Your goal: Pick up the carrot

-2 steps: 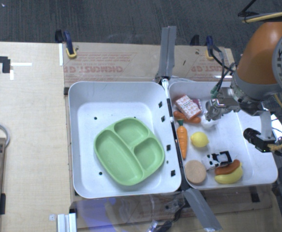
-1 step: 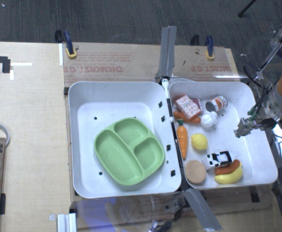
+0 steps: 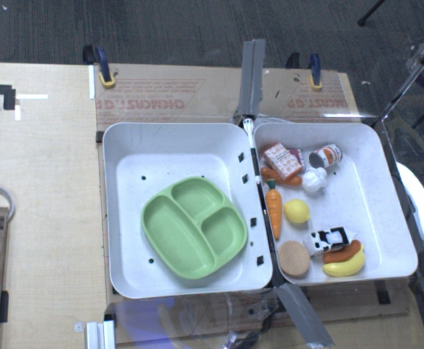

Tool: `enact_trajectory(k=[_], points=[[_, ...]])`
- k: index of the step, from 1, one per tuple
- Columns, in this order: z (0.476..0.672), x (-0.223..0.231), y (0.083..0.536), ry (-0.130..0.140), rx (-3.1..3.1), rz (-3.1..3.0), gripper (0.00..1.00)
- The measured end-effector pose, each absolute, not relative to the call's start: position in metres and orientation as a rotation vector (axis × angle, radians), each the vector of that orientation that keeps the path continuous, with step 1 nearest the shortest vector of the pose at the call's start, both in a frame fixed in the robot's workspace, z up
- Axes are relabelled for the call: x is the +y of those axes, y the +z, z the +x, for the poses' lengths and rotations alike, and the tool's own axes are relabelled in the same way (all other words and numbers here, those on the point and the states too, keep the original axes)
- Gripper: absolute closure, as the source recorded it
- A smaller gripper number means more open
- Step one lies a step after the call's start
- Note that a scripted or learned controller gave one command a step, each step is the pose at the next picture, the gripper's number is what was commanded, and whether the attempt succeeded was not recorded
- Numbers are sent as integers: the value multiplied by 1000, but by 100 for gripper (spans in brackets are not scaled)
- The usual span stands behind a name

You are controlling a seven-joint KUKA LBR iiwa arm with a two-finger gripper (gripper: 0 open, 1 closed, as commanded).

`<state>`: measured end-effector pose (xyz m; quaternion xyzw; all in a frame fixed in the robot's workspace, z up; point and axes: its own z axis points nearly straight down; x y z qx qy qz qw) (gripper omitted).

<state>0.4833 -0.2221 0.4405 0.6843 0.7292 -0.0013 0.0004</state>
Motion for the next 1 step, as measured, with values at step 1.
enact_trajectory(k=[1], points=[[479, -191, 317, -2, 2563, 1819, 100]])
